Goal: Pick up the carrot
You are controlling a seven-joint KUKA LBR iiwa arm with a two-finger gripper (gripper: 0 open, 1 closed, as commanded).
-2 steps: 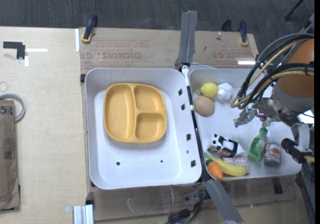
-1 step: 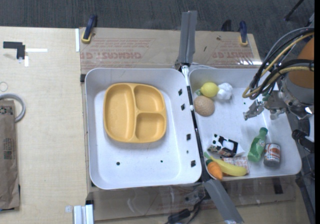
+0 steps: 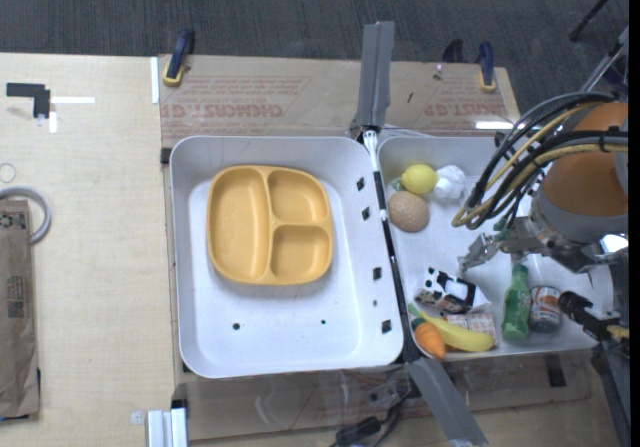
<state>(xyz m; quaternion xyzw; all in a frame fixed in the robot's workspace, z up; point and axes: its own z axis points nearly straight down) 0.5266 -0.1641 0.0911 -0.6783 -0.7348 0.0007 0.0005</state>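
The carrot (image 3: 429, 339) is lying untouched in the right bin (image 3: 400, 157), at its near left corner, touching the banana (image 3: 462, 334). The gripper (image 3: 478, 253) is hanging over the bin's middle, well apart from the carrot; whether its fingers are apart I cannot tell. Reaching, gripping and lifting are all waiting to be done.

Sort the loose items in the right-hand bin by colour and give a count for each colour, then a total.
Yellow: 2, lemon and banana
Orange: 1, carrot
Green: 1, bottle
Brown: 1, round brownish fruit
Black and white: 1, small toy
Other: 1, small can
Total: 7
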